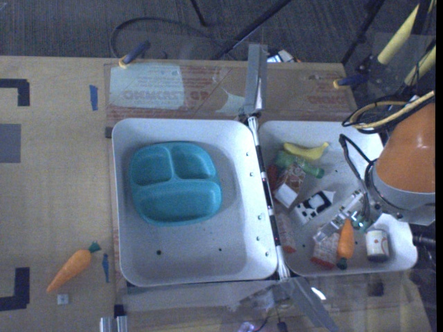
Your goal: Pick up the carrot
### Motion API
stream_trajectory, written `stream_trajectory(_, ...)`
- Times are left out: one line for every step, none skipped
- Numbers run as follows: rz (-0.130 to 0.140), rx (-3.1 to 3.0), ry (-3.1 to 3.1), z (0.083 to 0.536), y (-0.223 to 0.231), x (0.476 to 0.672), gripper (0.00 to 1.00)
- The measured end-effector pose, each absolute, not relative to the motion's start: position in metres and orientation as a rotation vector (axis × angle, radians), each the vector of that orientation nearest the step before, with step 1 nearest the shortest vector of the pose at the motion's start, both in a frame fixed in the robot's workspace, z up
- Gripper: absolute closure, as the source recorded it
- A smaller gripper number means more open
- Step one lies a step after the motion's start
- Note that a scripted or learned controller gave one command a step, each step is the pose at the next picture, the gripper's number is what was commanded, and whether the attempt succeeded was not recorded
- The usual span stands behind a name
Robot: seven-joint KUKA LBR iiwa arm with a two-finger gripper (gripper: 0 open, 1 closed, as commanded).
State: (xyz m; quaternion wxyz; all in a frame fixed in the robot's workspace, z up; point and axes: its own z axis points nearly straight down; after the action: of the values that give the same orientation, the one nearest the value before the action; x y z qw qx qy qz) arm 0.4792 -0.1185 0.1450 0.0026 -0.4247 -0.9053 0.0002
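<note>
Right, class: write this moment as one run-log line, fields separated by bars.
claw: over right bin, above carrot | grasp: unconfirmed | left bin: teal tray | second carrot: on bench outside bins

The hand (344,221) sat low in the right bin (401,260), hemmed in. Directly under it lay a carrot (345,239), with a small white cup (376,245) just to one side and a black-and-white box (313,205) on the other. Beyond the box, a banana (306,149) and packets crowded the bin. Past the divider, the left bin (201,254) offered open floor around a blue tray (176,182).
</note>
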Motion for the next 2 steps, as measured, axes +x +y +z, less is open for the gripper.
stream_trajectory(-0.001,-0.91,-3.008,0.086,-0.108,0.481,0.0)
stream_trajectory(0.0,-1.019,-2.975,0.086,-0.195,0.566,0.0)
